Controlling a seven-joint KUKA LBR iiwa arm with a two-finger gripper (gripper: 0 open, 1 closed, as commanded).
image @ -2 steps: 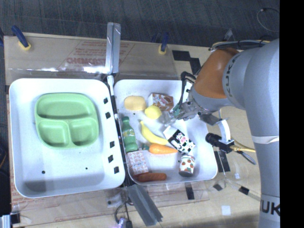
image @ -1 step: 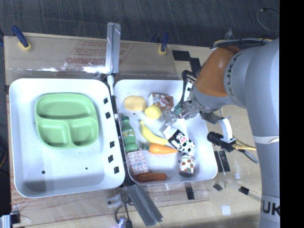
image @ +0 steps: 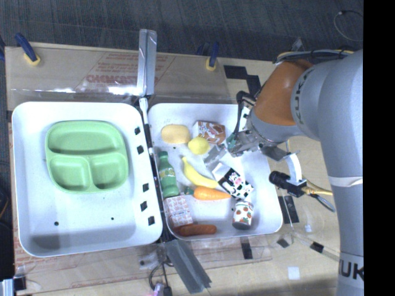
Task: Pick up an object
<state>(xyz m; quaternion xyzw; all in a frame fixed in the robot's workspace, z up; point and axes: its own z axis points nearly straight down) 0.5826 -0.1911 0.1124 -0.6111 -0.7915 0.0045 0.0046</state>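
Note:
The right bin (image: pixel 264 193) holds several food items: a pale potato (image: pixel 176 134), a lemon (image: pixel 198 145), a brown snack packet (image: pixel 210 131), a green bottle (image: pixel 166 172), a banana (image: pixel 200 176), a carrot (image: pixel 210 194), a black-and-white carton (image: pixel 235 183), a pink packet (image: pixel 179 210), a sausage (image: pixel 197 229) and a spotted cup (image: pixel 243 214). My gripper (image: pixel 215 156) is low inside this bin, just right of the lemon and above the banana and the carton. Nothing is visibly held.
The left bin (image: pixel 37 227) holds a green divided plate (image: pixel 86 155). A raised divider (image: pixel 148 165) separates the bins. My arm (image: pixel 290 103) crosses the right bin's far right corner. Blue clamps (image: pixel 28 48) sit on the bench's back edge.

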